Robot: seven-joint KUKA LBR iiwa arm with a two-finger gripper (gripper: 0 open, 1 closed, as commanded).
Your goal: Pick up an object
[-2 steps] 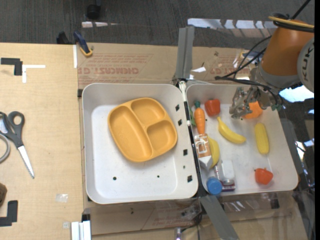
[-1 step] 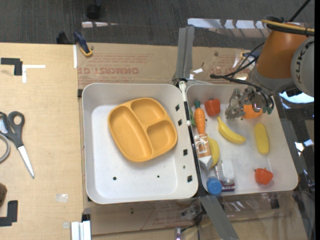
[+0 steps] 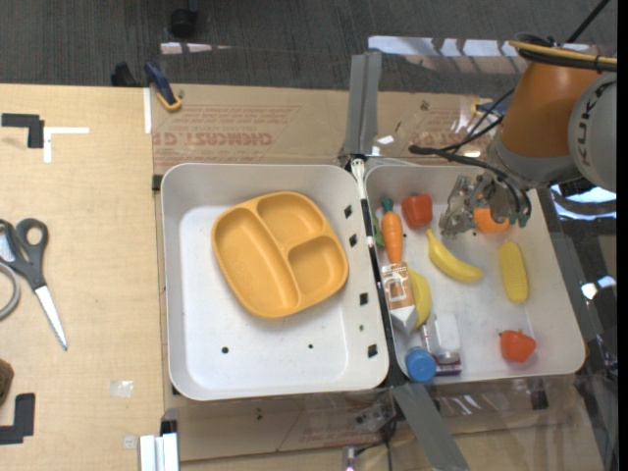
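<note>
Blue cap (image 3: 420, 365) nearest; gripper (image 3: 469, 214) partly hides orange object (image 3: 490, 221), grip state unclear.

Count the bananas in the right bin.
3. One banana lies mid-bin below the gripper, one sits further right, and one lies against the left wall beside a carton. Others may hide under the arm.

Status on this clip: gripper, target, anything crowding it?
Gripper low in right bin, at orange object; grasp unconfirmed. Banana and red pepper close by. Yellow plate alone in left bin.
</note>
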